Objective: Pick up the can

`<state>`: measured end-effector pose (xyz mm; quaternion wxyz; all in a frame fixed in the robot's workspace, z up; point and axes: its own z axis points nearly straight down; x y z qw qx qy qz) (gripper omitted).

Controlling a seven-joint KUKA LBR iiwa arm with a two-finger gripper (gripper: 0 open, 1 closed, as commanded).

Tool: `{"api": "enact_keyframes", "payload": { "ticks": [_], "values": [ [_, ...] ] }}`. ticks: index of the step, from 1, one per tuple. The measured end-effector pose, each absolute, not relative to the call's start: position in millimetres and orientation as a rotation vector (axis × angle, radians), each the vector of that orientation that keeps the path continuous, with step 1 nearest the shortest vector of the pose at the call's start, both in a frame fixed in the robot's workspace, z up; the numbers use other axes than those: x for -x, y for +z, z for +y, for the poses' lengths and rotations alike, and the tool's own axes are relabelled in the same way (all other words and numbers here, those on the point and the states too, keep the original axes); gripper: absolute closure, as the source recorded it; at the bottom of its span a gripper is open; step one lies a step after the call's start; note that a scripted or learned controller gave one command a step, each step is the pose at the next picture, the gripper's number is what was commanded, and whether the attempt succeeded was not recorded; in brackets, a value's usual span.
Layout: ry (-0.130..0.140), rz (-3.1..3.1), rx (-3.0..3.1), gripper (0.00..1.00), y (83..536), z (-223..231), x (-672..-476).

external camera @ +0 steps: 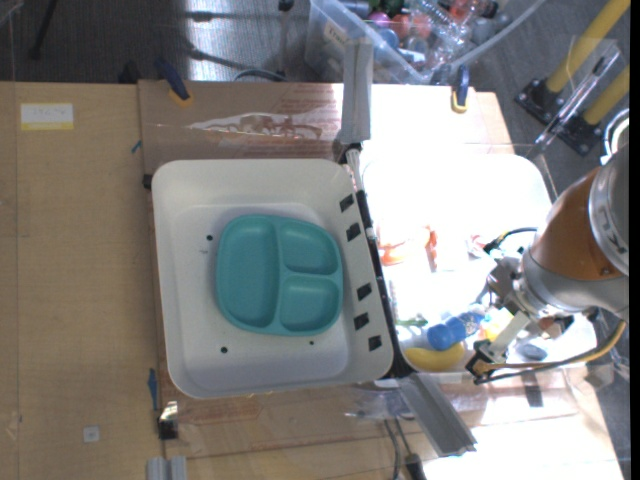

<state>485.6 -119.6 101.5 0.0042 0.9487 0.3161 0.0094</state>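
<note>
The can is hard to make out: the right bin [520, 173] is washed out by glare. The likeliest candidate is a small blue rounded thing [452, 329] near that bin's front edge, though its shape is too blurred to be sure. It touches a yellow object [436, 356] just in front of it, and orange scraps [432, 247] lie farther back.

The gripper [497, 340] hangs just to the right of the blue thing. Whether it is open or closed I cannot tell, and nothing is visibly held. The arm [580, 238] is cut off at the right edge. The left bin [180, 268] holds a teal divided plate [278, 274]. Both bins sit on the table [70, 268].
</note>
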Motion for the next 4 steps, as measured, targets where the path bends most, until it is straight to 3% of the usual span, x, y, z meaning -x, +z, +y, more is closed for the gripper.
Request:
{"api": "enact_keyframes", "payload": {
  "ticks": [1,2,3,4],
  "values": [
    [-0.002,0.656,-3.074,1.00,184.8,-53.4,-562.2],
    [-0.007,1.258,-2.883,1.00,184.2,45.0,-546.5],
    [-0.004,1.219,-2.883,1.00,168.2,87.0,-541.4],
    [0.001,0.518,-3.100,1.00,171.7,131.2,-570.9]
  ]
}}
